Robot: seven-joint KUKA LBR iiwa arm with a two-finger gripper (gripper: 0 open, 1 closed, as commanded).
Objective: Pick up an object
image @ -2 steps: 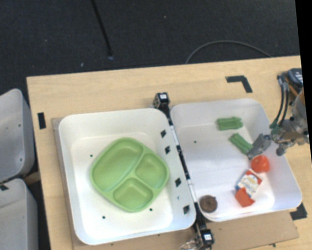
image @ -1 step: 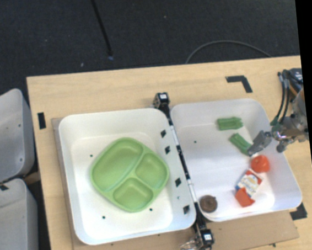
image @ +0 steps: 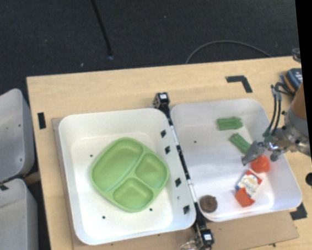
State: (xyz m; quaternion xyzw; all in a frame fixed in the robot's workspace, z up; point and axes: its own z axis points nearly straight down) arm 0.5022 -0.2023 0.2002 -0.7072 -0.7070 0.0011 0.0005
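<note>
I see my arm (image: 294, 114) reaching in low from the right, tool (image: 264, 150) hovering beside the orange object (image: 261, 164); finger state, can't tell.

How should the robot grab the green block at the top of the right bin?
Probably from straight above, fingers closing across its short width at the middle. The green block lies flat and longways, left to right, with bare bin floor in front and behind, so fingers would likely fit there. The gripper is nearby.
</note>
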